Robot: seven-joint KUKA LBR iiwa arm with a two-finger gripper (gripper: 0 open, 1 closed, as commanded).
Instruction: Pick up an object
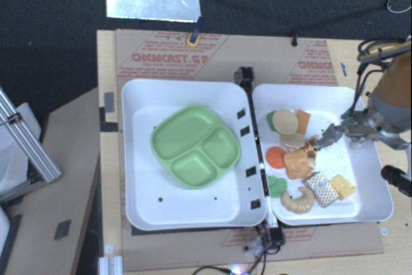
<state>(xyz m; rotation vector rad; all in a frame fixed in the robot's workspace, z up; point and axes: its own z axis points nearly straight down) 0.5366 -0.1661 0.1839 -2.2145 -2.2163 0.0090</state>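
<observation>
Camera view, looking down on both bins at a slant, gives you the gripper low in the right bin, reaching in from the right with its dark tip pointing toward the cluster of toy food; whether its fingers are parted or closed you cannot tell from here, since the tip reads as one dark wedge, and nothing is visibly caught in it. What you need is the direction from that tip to the nearest candidate: the orange chunk lies just beside the tip, below it and to its left as pictured, so the coming move would be a short shift down-left and not a long reach. The tan round piece sits to the tip's left at about the same height, also near, and the burger-like piece is up and left of it. The red disc touches the orange chunk's left side. Farther toward the near rim lie the croissant, its long axis curving roughly left to right, the patterned block and the yellow cheese wedge. Your left bin holds the green divided plate, well apart from the gripper
</observation>
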